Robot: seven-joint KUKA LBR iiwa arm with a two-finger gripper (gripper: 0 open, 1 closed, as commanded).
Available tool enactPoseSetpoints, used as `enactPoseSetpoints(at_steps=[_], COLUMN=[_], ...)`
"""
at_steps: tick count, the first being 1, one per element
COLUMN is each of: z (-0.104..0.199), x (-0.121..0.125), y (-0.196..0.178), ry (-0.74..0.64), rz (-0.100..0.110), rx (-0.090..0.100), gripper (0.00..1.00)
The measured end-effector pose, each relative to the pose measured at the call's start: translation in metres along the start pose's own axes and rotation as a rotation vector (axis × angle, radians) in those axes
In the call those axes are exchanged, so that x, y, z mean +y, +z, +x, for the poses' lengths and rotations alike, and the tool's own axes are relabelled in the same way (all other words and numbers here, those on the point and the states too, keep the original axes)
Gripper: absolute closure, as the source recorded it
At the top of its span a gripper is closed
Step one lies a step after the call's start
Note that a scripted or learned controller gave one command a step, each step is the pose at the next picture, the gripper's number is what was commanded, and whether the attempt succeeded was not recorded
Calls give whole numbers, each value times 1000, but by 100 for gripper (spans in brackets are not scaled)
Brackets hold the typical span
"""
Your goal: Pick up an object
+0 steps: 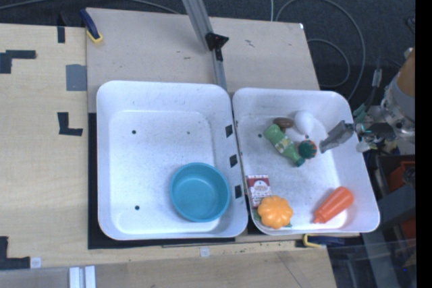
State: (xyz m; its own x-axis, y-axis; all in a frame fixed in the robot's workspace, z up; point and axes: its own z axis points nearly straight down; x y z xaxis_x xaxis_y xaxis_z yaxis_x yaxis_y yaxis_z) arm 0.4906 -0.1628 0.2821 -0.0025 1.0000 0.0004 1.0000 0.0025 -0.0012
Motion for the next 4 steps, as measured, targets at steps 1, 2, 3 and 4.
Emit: enactPoseSetpoints(at_steps=[1, 2, 3, 4], z=[0, 10, 12, 7], x=[0, -1, 7, 11], y=[0, 60, 108, 157], ry=[0, 1, 1, 2], rz=[0, 6, 6, 6], rx=[0, 1, 1, 1], gripper=[0, 0, 0, 0])
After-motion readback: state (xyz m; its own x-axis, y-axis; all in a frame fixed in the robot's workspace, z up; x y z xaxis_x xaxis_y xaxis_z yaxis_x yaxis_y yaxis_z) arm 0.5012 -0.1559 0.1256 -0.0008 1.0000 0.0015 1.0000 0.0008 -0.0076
